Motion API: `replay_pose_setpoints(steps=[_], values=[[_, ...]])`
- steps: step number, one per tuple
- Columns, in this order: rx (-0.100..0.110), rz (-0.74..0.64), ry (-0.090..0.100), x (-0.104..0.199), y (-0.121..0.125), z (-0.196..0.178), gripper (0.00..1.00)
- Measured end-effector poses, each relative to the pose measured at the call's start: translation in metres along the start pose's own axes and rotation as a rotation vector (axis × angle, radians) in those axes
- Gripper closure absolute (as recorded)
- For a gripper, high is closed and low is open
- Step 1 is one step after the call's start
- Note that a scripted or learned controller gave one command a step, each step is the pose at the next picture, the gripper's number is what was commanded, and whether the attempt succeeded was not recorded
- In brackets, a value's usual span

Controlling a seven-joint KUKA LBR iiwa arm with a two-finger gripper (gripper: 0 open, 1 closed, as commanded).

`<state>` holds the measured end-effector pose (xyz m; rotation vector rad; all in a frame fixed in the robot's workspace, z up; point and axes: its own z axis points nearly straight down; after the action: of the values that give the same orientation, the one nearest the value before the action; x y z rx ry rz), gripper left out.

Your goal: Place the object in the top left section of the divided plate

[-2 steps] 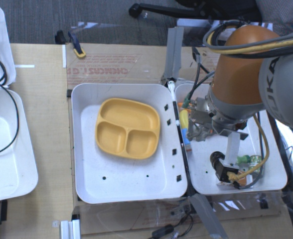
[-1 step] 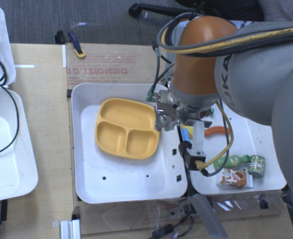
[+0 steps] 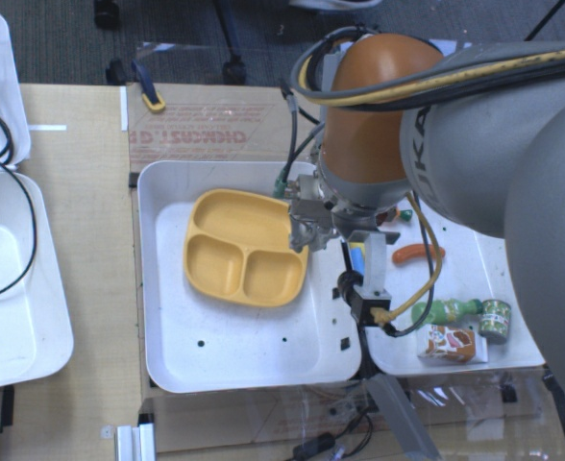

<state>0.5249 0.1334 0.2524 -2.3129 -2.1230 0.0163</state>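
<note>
A yellow divided plate (image 3: 244,248) lies in the left bin (image 3: 167,334), with one long section at the back and two smaller ones at the front. My gripper (image 3: 304,227) hangs below the orange wrist band, right over the plate's right rim. The wrist body hides its tip, and I see no object under it. An orange sausage-shaped piece (image 3: 418,254) and a blue item (image 3: 356,256) lie in the right bin (image 3: 513,353), just right of the gripper.
The right bin also holds a green bottle (image 3: 448,310), a small can (image 3: 495,320), a printed packet (image 3: 452,344) and a small red-and-green piece (image 3: 395,216). The big arm covers most of that bin. A white tray (image 3: 13,344) with black cables stands far left.
</note>
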Motion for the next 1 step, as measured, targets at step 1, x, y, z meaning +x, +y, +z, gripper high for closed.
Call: replay_pose_setpoints(steps=[1], values=[[0.001,0.141,0.000,0.0324,-0.0498,0.0196,1.00]])
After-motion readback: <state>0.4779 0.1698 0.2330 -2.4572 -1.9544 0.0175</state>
